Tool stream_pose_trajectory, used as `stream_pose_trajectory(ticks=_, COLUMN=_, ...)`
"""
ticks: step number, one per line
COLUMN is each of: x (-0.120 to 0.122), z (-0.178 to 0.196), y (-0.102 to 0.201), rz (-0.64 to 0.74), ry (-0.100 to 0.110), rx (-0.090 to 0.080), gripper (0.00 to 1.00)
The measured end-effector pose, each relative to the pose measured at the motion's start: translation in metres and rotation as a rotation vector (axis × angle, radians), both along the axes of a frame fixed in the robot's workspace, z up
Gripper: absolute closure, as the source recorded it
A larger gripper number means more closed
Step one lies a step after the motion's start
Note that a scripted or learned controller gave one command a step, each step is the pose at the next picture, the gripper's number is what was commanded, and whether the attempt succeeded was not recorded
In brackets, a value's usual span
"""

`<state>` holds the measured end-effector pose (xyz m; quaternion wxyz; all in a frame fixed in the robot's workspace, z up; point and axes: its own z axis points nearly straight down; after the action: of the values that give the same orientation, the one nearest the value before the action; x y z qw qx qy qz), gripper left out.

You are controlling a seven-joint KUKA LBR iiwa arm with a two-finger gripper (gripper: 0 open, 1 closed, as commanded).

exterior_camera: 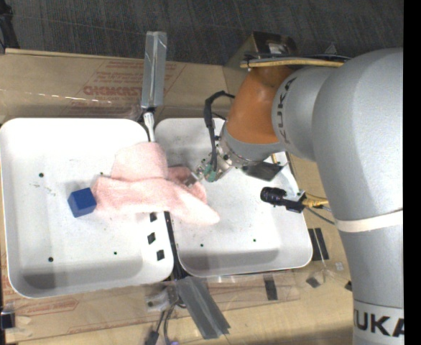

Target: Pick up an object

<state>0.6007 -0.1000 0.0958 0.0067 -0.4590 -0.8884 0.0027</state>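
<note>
Two shallow white plastic bins (24, 214) side by side; crumpled pink cloth (153, 185) draped over shared rim, mostly in left bin; small blue cube (82, 201) touching cloth's left edge; gripper (196, 175) low at cloth's right part, grip state unclear

Two white bins (24, 192) side by side on a brown cardboard sheet (67, 81); grey metal bar (153, 70) upright behind their shared edge; dark carpet (124, 13) beyond.
</note>
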Motion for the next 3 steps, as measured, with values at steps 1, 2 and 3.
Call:
stream_pose_trajectory(ticks=1, x=0.03, z=0.094, y=0.071, rz=0.015, ry=-0.011, rx=-0.001, gripper=1.0)
stream_pose_trajectory(ticks=2, x=-0.031, z=0.152, y=0.016, rz=0.133, ry=-0.01, rx=0.0, gripper=1.0)
stream_pose_trajectory(ticks=3, x=-0.031, z=0.152, y=0.016, rz=0.133, ry=-0.01, rx=0.0, gripper=0.0)
